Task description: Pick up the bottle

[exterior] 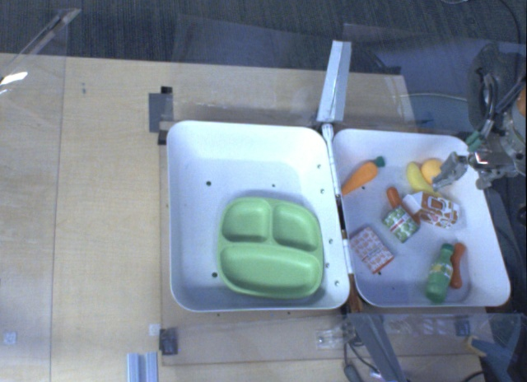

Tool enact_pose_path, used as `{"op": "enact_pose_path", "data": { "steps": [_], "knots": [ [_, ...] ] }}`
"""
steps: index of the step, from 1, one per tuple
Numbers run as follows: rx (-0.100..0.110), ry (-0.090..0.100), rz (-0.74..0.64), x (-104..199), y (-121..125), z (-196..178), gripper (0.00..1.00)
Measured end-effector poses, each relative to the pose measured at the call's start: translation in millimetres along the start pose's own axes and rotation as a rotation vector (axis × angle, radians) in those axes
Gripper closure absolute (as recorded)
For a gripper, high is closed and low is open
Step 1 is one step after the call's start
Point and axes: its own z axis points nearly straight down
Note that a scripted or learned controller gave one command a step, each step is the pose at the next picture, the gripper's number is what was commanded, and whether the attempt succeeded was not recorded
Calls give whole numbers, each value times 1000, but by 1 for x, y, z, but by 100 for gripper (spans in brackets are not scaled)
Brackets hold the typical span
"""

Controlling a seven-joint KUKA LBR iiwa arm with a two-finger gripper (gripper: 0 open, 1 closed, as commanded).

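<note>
The green bottle (440, 272) lies near the front of the right bin (486, 290), beside a red thing. Its label's too blurry to read. The end effector (454, 168) hovers by the yellow fruit (422, 174); can't tell how it's set.

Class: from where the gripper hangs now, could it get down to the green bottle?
Probably yes: the bottle lies uncovered near the right bin's front edge, only a red item beside it; the gripper hangs above.

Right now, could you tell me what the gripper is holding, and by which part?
Nothing visible: the gripper hovers beside the yellow fruit, far from the bottle.
</note>
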Motion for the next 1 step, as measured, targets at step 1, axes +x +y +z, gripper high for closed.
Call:
{"op": "enact_pose_path", "data": {
  "steps": [1],
  "knots": [
    [0, 1, -7, 1, 3, -7, 100]
  ]
}}
